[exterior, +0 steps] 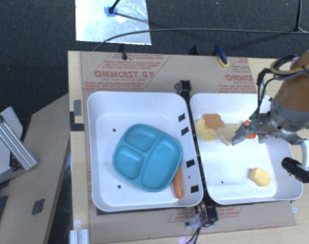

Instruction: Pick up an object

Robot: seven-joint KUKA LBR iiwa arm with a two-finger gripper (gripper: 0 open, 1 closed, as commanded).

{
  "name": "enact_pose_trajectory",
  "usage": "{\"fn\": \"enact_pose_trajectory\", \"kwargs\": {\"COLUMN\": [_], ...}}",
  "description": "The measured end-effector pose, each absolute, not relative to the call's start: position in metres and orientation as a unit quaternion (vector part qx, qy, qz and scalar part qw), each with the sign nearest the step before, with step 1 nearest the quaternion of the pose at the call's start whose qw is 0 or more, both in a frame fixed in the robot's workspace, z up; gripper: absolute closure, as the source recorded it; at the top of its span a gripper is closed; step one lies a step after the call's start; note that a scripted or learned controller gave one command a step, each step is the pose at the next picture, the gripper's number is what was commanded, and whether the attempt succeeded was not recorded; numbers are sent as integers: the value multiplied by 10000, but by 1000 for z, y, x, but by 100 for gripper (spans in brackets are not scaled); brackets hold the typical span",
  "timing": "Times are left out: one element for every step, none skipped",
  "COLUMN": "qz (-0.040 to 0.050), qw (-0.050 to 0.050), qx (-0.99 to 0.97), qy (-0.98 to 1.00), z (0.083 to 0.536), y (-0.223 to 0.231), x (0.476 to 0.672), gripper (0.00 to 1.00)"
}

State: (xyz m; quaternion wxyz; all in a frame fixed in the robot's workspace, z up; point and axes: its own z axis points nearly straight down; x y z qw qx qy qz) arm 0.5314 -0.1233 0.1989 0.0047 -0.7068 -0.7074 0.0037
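The left bin (pixel 101 136) holds a blue divided plate (pixel 147 157) and an orange carrot (pixel 178 183). The right bin (pixel 236 189) holds a ridged yellow piece (pixel 260 176) at lower right, and at its upper left an orange slice (pixel 213 120), a pale yellow round (pixel 206 131) and a tan wedge (pixel 226 134). The gripper (pixel 239 136) seems to touch that wedge; whether its jaws are clenched I cannot tell.

arm (pixel 297 93) cut off by the right edge behind the gripper (pixel 239 136), gripper blurred so finger spacing unreadable, beige piece (pixel 225 134) partly covered by the gripper tip, orange sausage (pixel 178 183) well left of it, partly tucked under the blue plate (pixel 147 156)
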Motion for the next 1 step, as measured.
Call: {"fn": "enact_pose_trajectory", "kwargs": {"qz": [-3], "qw": [-7], "qx": [-7059], "qy": [-7083], "z": [206], "y": [-123], "x": [534], "gripper": [0]}}
